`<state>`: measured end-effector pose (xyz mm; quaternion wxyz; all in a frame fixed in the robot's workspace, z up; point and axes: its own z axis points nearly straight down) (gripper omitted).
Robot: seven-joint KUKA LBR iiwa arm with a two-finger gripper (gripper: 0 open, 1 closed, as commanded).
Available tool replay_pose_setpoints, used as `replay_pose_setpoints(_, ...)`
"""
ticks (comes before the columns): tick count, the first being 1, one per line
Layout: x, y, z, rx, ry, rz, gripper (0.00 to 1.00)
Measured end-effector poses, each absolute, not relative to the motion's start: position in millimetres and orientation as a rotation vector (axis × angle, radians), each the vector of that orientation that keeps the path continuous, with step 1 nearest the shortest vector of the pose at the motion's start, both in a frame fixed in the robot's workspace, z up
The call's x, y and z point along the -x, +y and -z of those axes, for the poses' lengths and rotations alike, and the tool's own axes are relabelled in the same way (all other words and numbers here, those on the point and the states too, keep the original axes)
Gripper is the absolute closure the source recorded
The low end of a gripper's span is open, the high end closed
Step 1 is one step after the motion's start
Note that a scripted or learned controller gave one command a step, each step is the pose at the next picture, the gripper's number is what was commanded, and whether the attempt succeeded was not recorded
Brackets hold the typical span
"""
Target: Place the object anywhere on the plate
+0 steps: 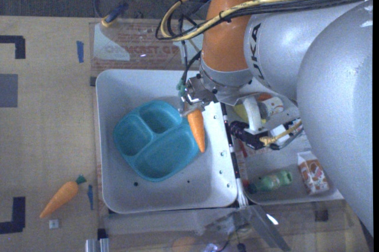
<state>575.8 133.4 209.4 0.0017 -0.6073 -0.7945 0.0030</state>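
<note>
A blue divided plate (pixel 155 139) lies in the left white bin (pixel 118 91), toward its middle. My gripper (pixel 190 104) hangs at the plate's right rim, below the orange wrist band. Its fingers are shut on the thick end of an orange toy carrot (pixel 196 131). The carrot points down and toward the front, overlapping the plate's right edge next to the wall between the two bins. The arm hides most of the gripper body.
A second toy carrot (pixel 59 198) lies on the bench, left of the bins. The right bin (pixel 296 194) holds a green bottle (pixel 270 181), a small carton (pixel 311 176) and a yellow item (pixel 243 110) partly under the arm.
</note>
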Motion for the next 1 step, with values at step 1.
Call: replay_pose_setpoints(1,-575.8,133.3,-209.5,1.906,-2.493,-0.010,0.00)
